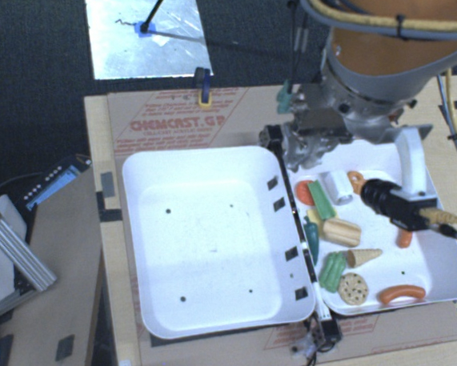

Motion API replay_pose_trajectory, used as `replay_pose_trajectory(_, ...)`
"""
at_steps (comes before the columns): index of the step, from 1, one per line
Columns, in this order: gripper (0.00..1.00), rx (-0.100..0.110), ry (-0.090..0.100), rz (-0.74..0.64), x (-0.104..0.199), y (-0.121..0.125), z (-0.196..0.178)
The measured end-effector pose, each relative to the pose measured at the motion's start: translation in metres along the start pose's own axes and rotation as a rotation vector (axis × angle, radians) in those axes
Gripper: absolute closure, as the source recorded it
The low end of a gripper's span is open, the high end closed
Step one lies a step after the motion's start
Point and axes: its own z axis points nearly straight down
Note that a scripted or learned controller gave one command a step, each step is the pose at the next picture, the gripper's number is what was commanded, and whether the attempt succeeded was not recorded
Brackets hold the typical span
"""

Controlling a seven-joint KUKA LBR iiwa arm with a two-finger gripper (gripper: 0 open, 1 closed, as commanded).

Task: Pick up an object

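The right bin (pixel 449 265) holds several toy foods. Among them are a long green piece (pixel 322 199), a small white-grey cylinder (pixel 340 187), a tan wooden cylinder (pixel 339 231), an ice cream cone (pixel 363 257), a round cookie (pixel 353 288) and an orange sausage (pixel 401 293). My gripper (pixel 299 149) hangs over the far left corner of this bin, just above an orange piece (pixel 302 189). The grey wrist and the orange band hide the gripper's lower end. I see nothing held.
The left bin (pixel 201 152) lies beside the right one, with a black hinged divider (pixel 290 220) between them. A black cylinder on a cable (pixel 393 202) juts over the right bin. Cardboard (pixel 178 115) lies under both bins, with a clamp (pixel 203 88) at its far edge.
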Motion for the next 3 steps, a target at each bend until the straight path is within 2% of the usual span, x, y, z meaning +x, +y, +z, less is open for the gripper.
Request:
replay_pose_trajectory(1, 1.00, -0.006, -0.003, 0.007, -0.001, 0.070, -0.013)
replay_pose_trajectory(2, 1.00, -0.002, 0.000, -0.002, 0.033, 0.001, -0.021)
replay_pose_trajectory(3, 1.00, -0.002, -0.003, 0.008, 0.026, 0.076, -0.012)
